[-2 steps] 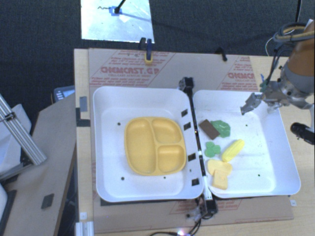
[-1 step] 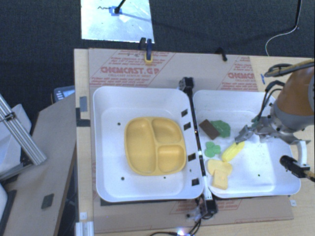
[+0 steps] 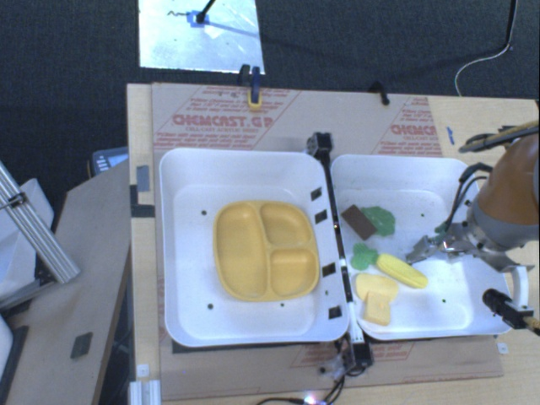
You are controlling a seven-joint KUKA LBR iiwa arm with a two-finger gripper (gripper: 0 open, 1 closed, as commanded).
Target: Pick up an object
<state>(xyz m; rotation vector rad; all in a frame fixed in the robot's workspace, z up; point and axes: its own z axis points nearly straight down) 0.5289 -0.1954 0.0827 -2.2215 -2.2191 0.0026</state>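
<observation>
1. The left bin [image 3: 181, 226] is plain white; the divided tray [image 3: 264, 250] in it is a uniform mustard yellow.
2. The right bin [image 3: 439, 310], beside that tray, is the same white.
3. Right of the tray lies a dark brown block [image 3: 357, 221], touching a bright green piece [image 3: 380, 220].
4. Below the brown block sit a smaller green piece [image 3: 364, 256], a vivid yellow corn cob [image 3: 402, 270] and a pale yellow wedge [image 3: 376, 297].
5. The arm [image 3: 510, 194] is orange-brown above a grey wrist; the hand [image 3: 422, 251] is metallic grey.
6. The desk [image 3: 354, 112] is tan cardboard with red printed lettering.
7. Above the desk lies dark carpet [image 3: 67, 49] with a silvery square sheet [image 3: 201, 24].
</observation>
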